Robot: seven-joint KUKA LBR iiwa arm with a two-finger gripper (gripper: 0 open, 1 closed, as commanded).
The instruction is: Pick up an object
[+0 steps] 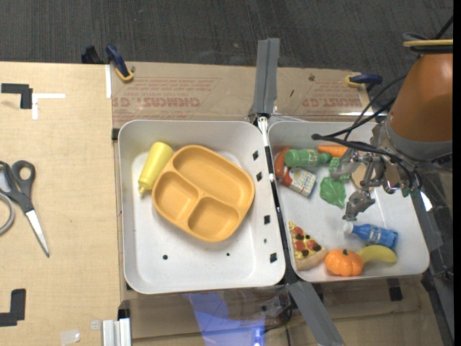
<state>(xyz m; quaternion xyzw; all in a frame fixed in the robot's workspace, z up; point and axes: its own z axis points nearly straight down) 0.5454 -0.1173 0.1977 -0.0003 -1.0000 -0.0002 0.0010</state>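
My gripper (358,206) hangs over the right bin (407,269), just above a blue bottle (375,234) and to the right of a green leafy toy (333,192). I see nothing held in it. Around it lie a green bottle (310,157), a carrot (333,150), a red item (279,166), a small labelled pack (303,182), a pizza slice (304,245), an orange pumpkin (343,262) and a banana (379,254). In the left bin (194,276) are a yellow bottle (153,166) and an orange divided plate (203,192).
The grey arm with its orange band (428,99) and cables comes in over the right bin's far right corner. Scissors (26,202) lie on the wooden bench at the far left. Blue clamps (119,63) hold the cardboard behind the bins.
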